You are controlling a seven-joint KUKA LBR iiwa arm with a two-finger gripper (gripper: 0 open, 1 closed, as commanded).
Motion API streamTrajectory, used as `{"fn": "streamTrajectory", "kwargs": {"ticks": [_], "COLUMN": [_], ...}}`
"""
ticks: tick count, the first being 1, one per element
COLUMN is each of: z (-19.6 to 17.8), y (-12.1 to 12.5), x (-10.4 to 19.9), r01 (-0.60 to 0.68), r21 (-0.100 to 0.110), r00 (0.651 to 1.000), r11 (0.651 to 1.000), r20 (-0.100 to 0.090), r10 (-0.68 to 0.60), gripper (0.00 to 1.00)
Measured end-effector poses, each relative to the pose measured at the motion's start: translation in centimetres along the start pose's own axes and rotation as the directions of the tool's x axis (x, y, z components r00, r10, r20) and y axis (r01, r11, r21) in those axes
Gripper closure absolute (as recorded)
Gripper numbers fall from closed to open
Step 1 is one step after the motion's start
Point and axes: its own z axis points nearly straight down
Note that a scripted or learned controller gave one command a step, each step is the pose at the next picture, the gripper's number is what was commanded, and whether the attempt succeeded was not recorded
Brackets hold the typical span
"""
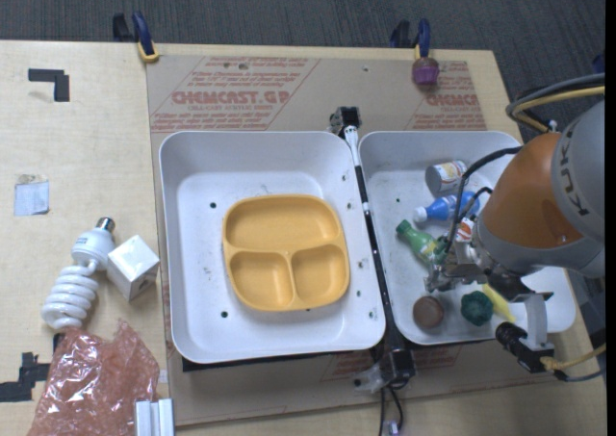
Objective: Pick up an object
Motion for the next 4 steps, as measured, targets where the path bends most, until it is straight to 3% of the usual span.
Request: {"fn": "streamTrajectory", "kwargs": {"ticks": [1, 2, 3, 4], "z": [0.0, -1.0, -12.3, -12.3], "y": [0.0, 0.1, 0.0, 0.0], "x": [0.0, -0.1, 6.8, 6.8], "r01": [0.000, 0.000, 0.005, 0.005], "r21": [0.000, -0.003, 0.000, 0.000], "r00": [1.000, 1.000, 1.000, 1.000], "r11": [1.000, 1.000, 1.000, 1.000], "r20": [0.000, 0.001, 0.001, 0.001], "r10": [0.000, 0.000, -0.005, -0.005], "gripper": [0.00, 1.00, 1.00, 0.00]}}
